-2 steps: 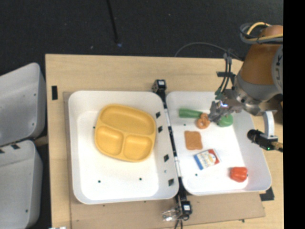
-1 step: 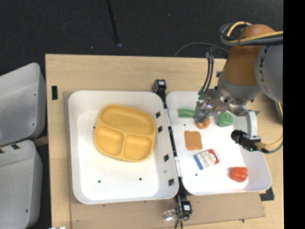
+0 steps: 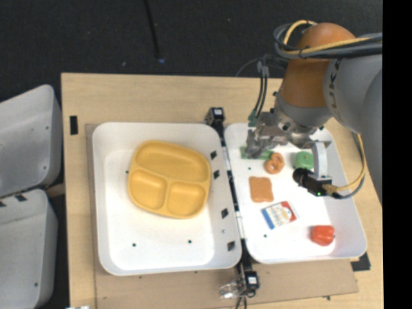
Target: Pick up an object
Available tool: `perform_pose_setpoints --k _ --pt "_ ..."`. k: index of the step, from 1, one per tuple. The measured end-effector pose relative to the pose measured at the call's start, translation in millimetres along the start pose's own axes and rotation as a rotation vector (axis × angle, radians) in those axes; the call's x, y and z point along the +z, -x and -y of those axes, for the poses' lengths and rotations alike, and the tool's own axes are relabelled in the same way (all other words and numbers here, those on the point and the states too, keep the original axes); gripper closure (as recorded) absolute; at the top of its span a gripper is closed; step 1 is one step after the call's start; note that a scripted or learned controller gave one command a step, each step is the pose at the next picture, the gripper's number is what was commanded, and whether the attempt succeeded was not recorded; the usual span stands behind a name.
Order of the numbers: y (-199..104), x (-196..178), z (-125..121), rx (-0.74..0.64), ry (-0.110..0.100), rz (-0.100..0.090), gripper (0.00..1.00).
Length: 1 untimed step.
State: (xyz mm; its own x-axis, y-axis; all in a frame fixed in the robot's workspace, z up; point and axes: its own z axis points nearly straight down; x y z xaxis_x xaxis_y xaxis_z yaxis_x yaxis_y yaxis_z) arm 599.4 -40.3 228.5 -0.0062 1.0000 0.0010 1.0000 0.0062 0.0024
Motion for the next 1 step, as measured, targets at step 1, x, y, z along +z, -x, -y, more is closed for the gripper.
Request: perform_pose_setpoints --k 1 --pt "-49.9 5.7 -9.4 -0.001 0.0 0.0 1.0"
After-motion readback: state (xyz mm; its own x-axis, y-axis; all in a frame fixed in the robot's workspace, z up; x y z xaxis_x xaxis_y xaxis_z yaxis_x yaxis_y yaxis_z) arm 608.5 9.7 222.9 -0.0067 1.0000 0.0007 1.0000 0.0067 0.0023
